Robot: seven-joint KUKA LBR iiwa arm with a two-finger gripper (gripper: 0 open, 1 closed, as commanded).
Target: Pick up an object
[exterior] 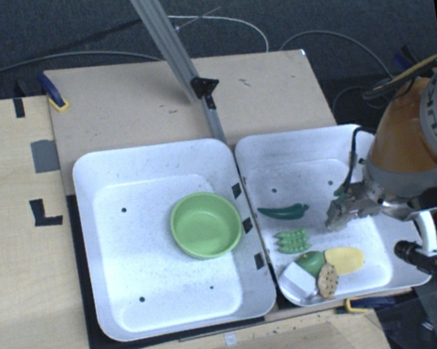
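Hovering gripper (341, 212) in right bin (344, 137), near green pepper (284, 212); we cannot tell its opening (blurred). Risk: crowded pea pod (292, 240), lemon (344, 259) deflecting grasp.

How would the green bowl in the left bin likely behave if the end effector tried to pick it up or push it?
The round green plastic-looking bowl sits upright and alone on the flat floor of the left white bin, so a push would probably slide it rather than tip it. It looks rigid and probably light. Its smooth, thin rim may slip unless pinched across the wall.
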